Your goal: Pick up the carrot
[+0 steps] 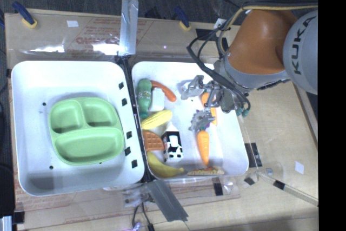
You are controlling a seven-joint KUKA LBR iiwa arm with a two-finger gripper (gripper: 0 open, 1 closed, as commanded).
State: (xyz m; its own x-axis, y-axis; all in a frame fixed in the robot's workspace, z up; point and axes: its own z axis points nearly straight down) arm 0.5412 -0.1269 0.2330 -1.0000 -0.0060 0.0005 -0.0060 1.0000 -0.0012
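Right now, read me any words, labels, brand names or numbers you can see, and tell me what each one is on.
"KUKA": dark letters running down the grey arm, beside its orange band.
Faint reddish print on the cardboard strip behind the bins: too blurred to read.
Small white stickers on the bench: no legible text.

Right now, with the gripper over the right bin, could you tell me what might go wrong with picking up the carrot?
The gripper hovers by the carrot's top end, so a grasp there could slip off. The carrot also lies near the bin's wall, so fingers might hit it.
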